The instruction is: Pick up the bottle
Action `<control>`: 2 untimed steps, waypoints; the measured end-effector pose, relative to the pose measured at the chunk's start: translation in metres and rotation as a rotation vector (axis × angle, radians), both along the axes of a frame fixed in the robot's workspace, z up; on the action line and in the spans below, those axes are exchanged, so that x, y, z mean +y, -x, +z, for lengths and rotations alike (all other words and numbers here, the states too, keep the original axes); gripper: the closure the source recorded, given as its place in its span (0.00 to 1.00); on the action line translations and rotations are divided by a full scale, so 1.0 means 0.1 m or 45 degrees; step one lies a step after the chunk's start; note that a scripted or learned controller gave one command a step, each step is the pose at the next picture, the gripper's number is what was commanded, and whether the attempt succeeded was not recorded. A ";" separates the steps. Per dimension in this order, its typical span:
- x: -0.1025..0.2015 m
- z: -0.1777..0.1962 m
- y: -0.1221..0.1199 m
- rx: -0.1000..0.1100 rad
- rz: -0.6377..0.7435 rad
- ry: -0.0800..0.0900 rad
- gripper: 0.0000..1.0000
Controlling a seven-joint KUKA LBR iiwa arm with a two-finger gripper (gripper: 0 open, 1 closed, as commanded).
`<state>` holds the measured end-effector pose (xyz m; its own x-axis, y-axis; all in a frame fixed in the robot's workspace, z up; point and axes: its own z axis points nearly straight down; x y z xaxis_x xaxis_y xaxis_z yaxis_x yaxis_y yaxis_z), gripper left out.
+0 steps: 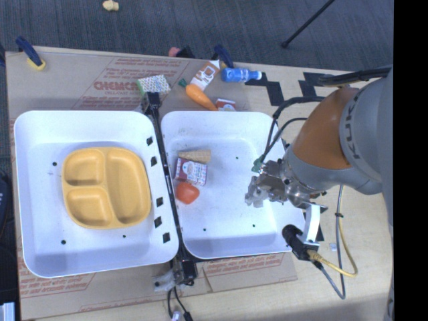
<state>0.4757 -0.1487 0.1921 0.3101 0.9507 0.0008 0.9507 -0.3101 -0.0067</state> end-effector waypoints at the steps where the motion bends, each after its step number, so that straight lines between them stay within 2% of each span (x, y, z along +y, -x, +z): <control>1: 0.01 -0.19 0.00 0.000 -0.697 0.003 1.00; 2: 0.15 0.05 -0.01 0.002 -1.255 0.005 1.00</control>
